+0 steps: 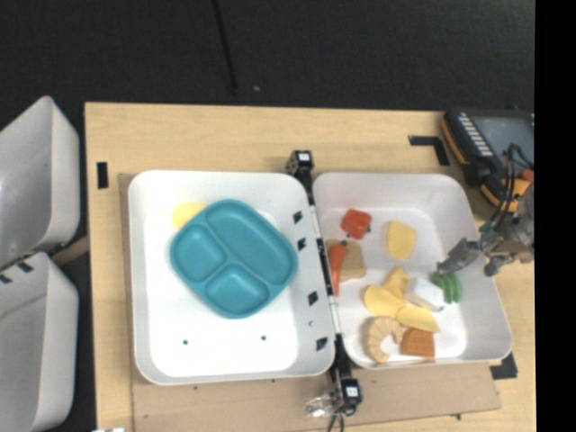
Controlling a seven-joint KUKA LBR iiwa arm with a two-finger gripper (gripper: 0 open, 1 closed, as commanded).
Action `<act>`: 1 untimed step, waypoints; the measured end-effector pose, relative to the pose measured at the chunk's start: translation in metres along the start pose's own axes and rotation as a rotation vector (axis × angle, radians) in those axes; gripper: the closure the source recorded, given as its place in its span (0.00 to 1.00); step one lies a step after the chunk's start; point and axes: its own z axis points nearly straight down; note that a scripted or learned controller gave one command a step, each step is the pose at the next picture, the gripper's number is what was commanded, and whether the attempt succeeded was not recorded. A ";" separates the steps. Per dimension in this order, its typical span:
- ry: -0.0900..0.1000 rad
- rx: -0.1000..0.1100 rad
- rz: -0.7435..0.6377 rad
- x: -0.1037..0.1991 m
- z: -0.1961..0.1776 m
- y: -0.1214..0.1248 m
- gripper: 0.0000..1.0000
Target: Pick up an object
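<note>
Camera view: right bin [450,192] crowded with small toy foods, gripper [453,261] low at its right wall, finger spread impossible to tell. Nearest, just beside it, a green piece [447,286] touching a white scrap. Likely light, rigid, slick plastic; best pinched across the narrow sides. Left bin [144,331] bearing a blue divided plate [233,256].

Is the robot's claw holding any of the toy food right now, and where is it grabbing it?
It cannot be told. The gripper sits at the right bin's right side, just above a green piece, but nothing shows between its tips.
</note>
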 end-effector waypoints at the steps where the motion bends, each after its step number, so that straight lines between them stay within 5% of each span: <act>1: -0.003 -0.012 -0.004 0.001 -0.007 0.003 0.00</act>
